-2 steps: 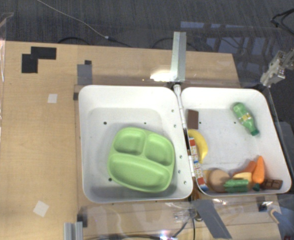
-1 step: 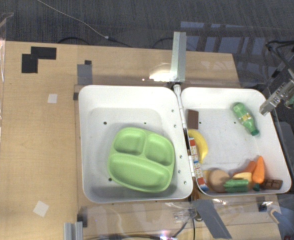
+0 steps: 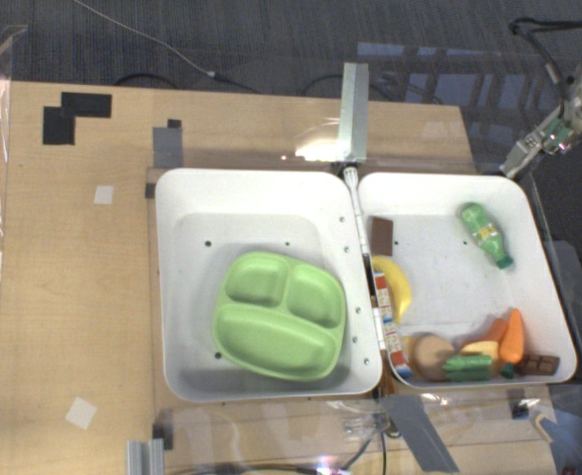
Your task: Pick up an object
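My gripper [image 3: 525,156] hangs at the upper right, outside the right bin's [image 3: 439,206] far right corner, and nothing shows in it. Inside that bin, a green bottle [image 3: 486,234] lies nearest the gripper, below and to its left. A banana [image 3: 397,286] and a brown block [image 3: 381,234] sit by the bin's left wall. Along the front edge lie a carrot [image 3: 511,336], a green cucumber [image 3: 466,366], a brown round item [image 3: 430,353], a yellow wedge [image 3: 479,348] and a dark bar [image 3: 540,365].
The left bin [image 3: 187,265] holds a green divided plate [image 3: 281,315]. A metal post [image 3: 354,117] stands behind the divider between the bins. A colourful strip [image 3: 382,310] lies along the divider. Wooden bench top [image 3: 63,295] extends to the left.
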Controlling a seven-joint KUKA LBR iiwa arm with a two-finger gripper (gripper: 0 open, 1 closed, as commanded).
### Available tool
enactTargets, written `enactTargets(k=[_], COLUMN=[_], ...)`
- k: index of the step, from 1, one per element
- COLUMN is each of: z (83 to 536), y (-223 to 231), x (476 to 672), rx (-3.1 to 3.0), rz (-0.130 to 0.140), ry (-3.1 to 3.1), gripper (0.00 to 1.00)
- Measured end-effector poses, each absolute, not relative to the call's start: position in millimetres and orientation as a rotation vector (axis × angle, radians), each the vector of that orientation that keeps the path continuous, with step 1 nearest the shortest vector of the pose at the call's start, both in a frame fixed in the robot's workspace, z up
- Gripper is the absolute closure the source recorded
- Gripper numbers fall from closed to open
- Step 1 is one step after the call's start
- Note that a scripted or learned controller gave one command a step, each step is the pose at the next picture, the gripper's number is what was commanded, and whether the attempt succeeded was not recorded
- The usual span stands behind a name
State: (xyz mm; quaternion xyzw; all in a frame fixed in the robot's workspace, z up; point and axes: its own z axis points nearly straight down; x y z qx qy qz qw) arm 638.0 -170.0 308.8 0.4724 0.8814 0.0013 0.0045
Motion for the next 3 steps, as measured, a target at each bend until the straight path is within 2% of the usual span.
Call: enactTargets(k=[1, 2, 3], z=[295.9, 297.5, 293.8], y=[-141.9, -59.1, -40.0], x=[668.2, 670.1, 669.7], rx=[1.660, 1.952, 2.199], rz=[0.004, 0.007, 0.006], ry=[2.659, 2.455, 2.237], gripper=[1.00, 1.00, 1.00])
